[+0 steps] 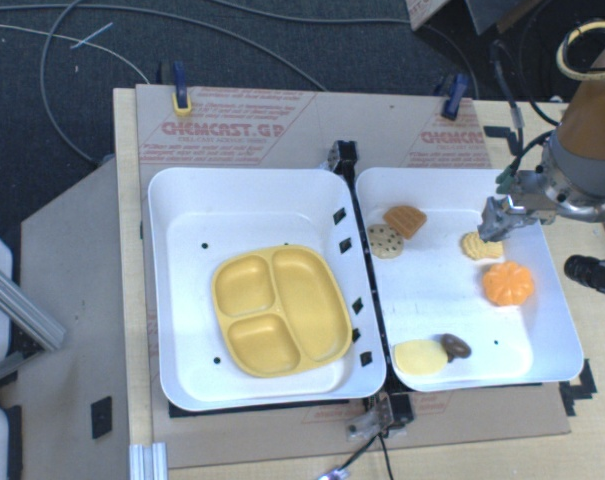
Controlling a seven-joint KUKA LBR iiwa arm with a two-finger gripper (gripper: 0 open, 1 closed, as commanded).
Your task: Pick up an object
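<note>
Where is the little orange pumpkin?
The orange pumpkin sits in the right bin, near its right side, just below the pale yellow cookie and the gripper.

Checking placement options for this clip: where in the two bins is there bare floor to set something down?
Left bin: bare strip behind the yellow tray. Right bin: open middle between the cookie, orange pumpkin and pale yellow disc. Crowded at the far end, around the waffle, pale biscuit and hand.

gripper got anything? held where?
Cannot be told. The gripper sits at the pale yellow piece in the right bin, by its upper edge, but the view doesn't show a hold.
</note>
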